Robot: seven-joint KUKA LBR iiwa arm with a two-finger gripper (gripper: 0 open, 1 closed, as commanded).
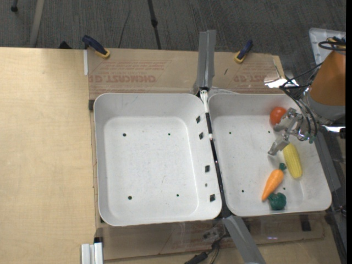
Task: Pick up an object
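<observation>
Over the right bin, the gripper hangs low near the right wall, its metal fingers spread apart with nothing between them. Just behind it lies a red-orange tomato, partly covered by the wrist parts. Just beside the fingertips, toward the front, a yellow corn cob lies lengthwise on the bin floor. Next to the cob, an orange carrot points toward the front edge, and a dark green vegetable sits near its tip, close to the bin's front rim. All four things lie in the right part of this bin. Beside it, the left bin rests on the table.
</observation>
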